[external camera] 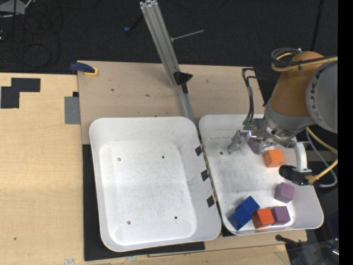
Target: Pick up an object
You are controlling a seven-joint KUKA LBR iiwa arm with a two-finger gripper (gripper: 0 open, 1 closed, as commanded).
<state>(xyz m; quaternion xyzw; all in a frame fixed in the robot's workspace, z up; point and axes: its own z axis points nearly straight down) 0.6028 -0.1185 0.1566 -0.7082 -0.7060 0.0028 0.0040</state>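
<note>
My gripper (249, 143) hangs low over the upper part of the right bin (234, 173), open, with one grey finger (237, 143) splayed to the left. A small purple block (255, 144) shows partly beneath it, by the other finger; whether it is touched I cannot tell. An orange cube (273, 158) lies just right of and below the gripper. Further down sits a purple cube (284, 192). Along the bin's front edge lie a blue block (244, 211), an orange block (264, 217) and a purple block (281, 214), side by side.
The left bin (146, 181) stands next to the right one, with black clips (204, 174) along the shared edge. A slanted aluminium rail (164, 48) rises behind the bins. The arm's orange band (292, 93) and cables (300, 173) overhang the right bin's far side.
</note>
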